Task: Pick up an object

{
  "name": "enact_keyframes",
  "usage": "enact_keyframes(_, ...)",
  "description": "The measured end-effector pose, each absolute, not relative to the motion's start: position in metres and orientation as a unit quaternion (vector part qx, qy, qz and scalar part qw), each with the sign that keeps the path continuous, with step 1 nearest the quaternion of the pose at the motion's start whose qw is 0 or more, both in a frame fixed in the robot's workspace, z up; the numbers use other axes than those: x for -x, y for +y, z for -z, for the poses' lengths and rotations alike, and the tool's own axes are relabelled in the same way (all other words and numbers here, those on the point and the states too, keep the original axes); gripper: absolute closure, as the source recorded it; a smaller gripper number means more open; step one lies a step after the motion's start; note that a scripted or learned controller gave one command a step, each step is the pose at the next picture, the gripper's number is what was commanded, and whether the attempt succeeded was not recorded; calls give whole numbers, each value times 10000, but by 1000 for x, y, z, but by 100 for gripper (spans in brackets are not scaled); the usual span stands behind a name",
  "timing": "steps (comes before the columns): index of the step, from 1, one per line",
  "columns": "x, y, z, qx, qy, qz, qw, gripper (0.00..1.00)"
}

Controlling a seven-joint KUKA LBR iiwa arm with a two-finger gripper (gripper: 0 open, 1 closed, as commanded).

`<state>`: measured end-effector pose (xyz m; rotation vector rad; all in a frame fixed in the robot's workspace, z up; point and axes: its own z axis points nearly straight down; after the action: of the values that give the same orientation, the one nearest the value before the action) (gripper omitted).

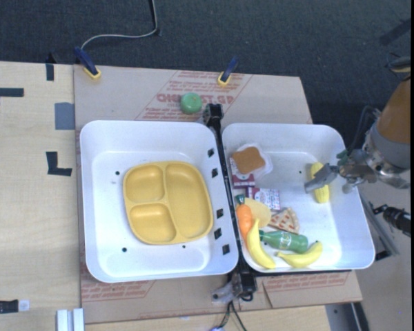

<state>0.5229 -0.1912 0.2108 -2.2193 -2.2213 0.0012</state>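
Two shallow white plastic bins sit side by side on the tabletop [27, 185]; the left white bin [96, 205] carries a yellow three-compartment plastic tray [168, 202], and the right white bin [345, 233] holds the clutter. The tool [322, 179] hangs over the right bin's upper right part, right at a small yellow object [320, 192], probably a toy banana or pepper, lying near the bin's right wall. Its grey fingers appear to straddle that piece, but whether they are spread or closed on it I cannot tell, and nothing proves a hold.

Main risk, in my judgement: the yellow piece is small and rounded, so a closing pinch could squirt it sideways or catch only its tip, and it would drop on the lift. The nearby bin wall leaves little room; a finger could strike it and shove the bin.

Farther left lie a brown-topped toy bread slice [248, 159], an orange toy carrot [244, 219], a green plastic bottle [286, 240] and two long yellow toy bananas [300, 255], well apart from the tool.
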Motion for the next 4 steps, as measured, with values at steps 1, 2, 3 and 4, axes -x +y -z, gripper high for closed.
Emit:
enact_keyframes(1,-543,-222,-91,7064,-7078,11,-2,0)
enact_keyframes(2,-624,-176,-87,7062,-7080,20,-34,0)
enact_keyframes(3,-662,-156,-83,7100,-7040,-117,103,0)
enact_keyframes(4,-662,-107,-83,7099,-7041,-124,93,0)
